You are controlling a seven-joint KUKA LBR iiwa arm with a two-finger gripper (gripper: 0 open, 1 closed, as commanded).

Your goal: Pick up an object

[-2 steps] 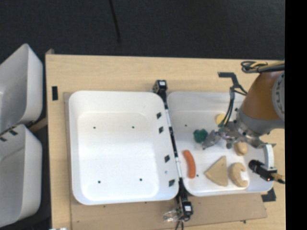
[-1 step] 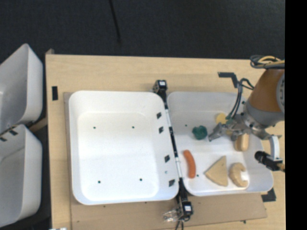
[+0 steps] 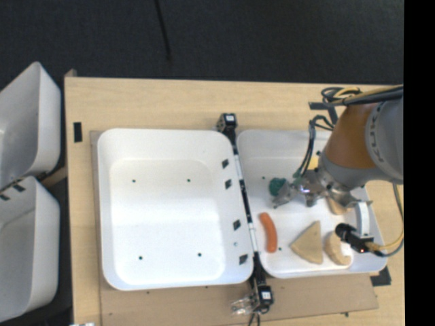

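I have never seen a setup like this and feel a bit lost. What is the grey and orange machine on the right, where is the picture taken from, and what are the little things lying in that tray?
The picture comes from one camera fixed above a wooden bench, looking down at a slant. The grey machine with the orange band is a robot arm reaching in from the right. At its tip is a gripper meant to pick things up. It hangs low in the right bin, next to a small green object; I cannot tell whether it holds anything. Also in that bin lie an orange sausage-shaped object, a tan wedge and a pale rounded piece. The left bin is a matching white tray beside it.
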